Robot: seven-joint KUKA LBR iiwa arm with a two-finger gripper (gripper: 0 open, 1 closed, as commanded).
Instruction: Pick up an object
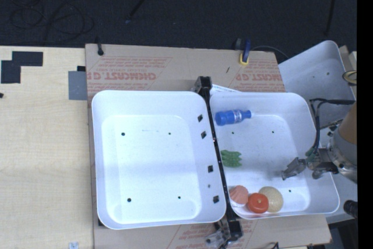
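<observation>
The right bin [291, 103] holds a blue bottle [232, 117] lying on its side near the far left corner. A small green object [231, 158] lies by the bin's left wall. At the near edge sit a pink piece [238, 194], a red round piece [257, 203] and a beige round piece [271, 198], close together. My gripper [295, 170] hangs low over the right part of this bin, reaching in from the right, apart from all the objects. The beige piece is the nearest to it, lying to its near left.
The left bin [99, 125] stands beside the right one, joined by a black divider with clips [211, 143]. Both rest on a cardboard sheet [145, 70]. A cable [317, 125] runs along the right bin's right wall. A white panel [315, 67] stands at the far right.
</observation>
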